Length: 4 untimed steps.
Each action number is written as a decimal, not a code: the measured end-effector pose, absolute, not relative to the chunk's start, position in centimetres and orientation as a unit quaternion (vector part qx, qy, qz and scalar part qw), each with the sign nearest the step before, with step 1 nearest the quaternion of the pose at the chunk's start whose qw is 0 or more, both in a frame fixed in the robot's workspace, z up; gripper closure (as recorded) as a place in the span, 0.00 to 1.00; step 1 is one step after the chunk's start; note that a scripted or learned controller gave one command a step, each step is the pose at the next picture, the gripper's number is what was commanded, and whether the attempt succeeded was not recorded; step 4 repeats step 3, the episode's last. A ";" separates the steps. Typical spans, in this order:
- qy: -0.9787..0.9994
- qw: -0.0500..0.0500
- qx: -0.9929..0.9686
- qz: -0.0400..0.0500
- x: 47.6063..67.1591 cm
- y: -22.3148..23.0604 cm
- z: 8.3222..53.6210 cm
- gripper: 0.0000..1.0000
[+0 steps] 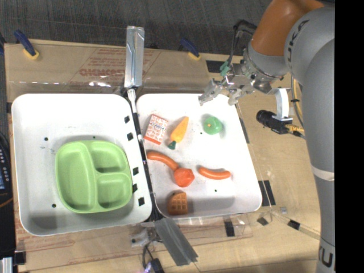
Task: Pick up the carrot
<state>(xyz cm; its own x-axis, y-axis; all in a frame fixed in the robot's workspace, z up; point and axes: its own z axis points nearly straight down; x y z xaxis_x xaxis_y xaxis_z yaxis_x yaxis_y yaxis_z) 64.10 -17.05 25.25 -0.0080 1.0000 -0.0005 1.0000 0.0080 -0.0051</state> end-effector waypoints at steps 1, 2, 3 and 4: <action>-0.693 -0.003 -0.721 -0.002 63.1 -11.4 9.7 0.00; -0.695 -0.002 -0.719 -0.003 63.2 -11.2 10.8 1.00; -0.548 0.001 -0.836 0.001 62.8 -5.3 19.2 1.00; -0.548 0.001 -0.836 0.001 62.8 -5.3 19.2 1.00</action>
